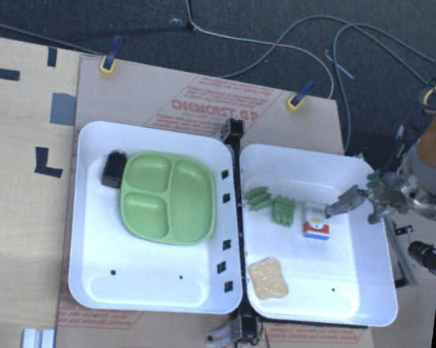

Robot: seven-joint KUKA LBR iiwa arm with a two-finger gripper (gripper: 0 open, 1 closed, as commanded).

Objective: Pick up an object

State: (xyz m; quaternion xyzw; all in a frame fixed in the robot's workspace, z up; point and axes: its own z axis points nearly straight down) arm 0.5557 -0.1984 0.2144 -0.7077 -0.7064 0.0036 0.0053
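A pale wooden counter [7,205] carries a brown cardboard sheet [211,105] clipped down at its far edge, and on it sit two shallow white bins side by side, with dark carpet and loose cables beyond. The arm comes in from the right, and its claw [347,201] hangs over the right bin [361,295], just above and beside a small red, white and blue carton [317,224] that lies right under its tip. Whether the claw is apart or together cannot be told at this slant, and nothing can be seen gripped in it. A little farther out from the claw, toward the divider, lie two green toy vegetables [274,204], and nearer the front rim a tan, lumpy piece like a cookie [269,278]. Well away, in the left bin [78,270], rest a green divided plate [169,199] and a small black block [114,168] touching its edge. As I judge it, the pick is barely begun: the claw is placed by the carton, likely its target, but closing, gripping and lifting all remain.
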